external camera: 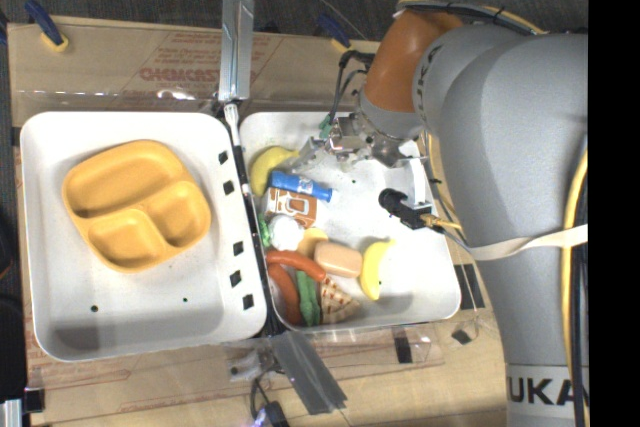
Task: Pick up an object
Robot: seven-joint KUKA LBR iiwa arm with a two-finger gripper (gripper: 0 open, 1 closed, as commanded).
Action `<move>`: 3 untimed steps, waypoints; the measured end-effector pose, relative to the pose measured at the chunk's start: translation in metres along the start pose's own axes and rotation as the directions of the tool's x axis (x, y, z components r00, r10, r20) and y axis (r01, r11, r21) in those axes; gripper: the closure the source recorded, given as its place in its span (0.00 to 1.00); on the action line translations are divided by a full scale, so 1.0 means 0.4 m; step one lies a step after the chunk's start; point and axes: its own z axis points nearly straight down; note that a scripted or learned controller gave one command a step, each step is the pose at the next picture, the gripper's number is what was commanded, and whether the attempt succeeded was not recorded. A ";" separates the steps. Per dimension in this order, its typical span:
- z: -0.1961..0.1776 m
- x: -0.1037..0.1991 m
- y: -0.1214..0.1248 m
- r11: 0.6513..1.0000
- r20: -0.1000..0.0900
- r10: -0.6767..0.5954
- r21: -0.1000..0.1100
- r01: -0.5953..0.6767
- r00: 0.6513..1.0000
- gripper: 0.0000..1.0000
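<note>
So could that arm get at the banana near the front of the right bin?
Probably yes: the banana lies on top at the pile's edge, with nothing covering it, and the end effector hangs over the same bin.

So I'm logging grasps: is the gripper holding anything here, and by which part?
It cannot be told: the gripper hangs over the right bin near a yellow toy, with no object visibly in it.

Wooden bench (120, 65), printed lettering on the surface. Directly on it: two shallow white bins, side by side, touching along a metal divider (236, 45). Left bin (40, 215) and right bin (435, 275) both seated flat. Blue clamps (45, 25) at the far edge.
</note>
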 end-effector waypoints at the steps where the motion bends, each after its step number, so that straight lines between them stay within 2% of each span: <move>1: 0.002 0.125 -0.102 0.940 0.000 -0.341 0.000 0.341 0.940 0.00; 2: -0.260 0.187 0.030 0.963 0.005 -0.270 -0.009 0.270 0.963 0.00; 3: -0.248 0.239 -0.094 0.977 0.000 -0.212 0.000 0.212 0.977 0.00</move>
